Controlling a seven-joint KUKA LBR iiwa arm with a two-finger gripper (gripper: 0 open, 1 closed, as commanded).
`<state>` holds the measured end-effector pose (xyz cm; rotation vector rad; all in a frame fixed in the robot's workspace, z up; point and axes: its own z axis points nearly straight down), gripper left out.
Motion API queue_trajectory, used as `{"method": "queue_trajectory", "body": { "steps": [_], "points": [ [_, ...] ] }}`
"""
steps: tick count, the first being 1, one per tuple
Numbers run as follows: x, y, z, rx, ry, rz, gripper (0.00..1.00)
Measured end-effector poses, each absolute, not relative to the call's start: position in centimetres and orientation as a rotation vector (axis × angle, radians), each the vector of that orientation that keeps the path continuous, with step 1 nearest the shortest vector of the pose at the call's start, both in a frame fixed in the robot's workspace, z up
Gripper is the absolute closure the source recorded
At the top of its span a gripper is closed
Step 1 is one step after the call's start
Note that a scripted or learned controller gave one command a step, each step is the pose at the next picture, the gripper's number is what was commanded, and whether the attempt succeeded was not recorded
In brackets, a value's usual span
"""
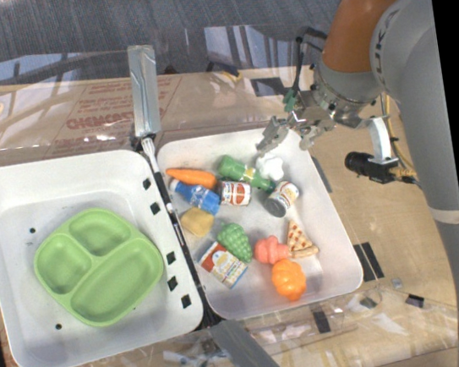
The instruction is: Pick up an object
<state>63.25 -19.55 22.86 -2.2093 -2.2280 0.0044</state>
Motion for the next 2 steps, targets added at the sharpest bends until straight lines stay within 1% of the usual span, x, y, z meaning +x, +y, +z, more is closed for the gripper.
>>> {"method": "queue_trajectory", "body": {
  "steps": [1,2],
  "points": [
    [56.2,-15.9,13.1,-2.473,-1.927,0.007,0.00],
    [52.0,-15.6,14.9,-2.652,-1.672,0.006,0.00]
  ]
}}
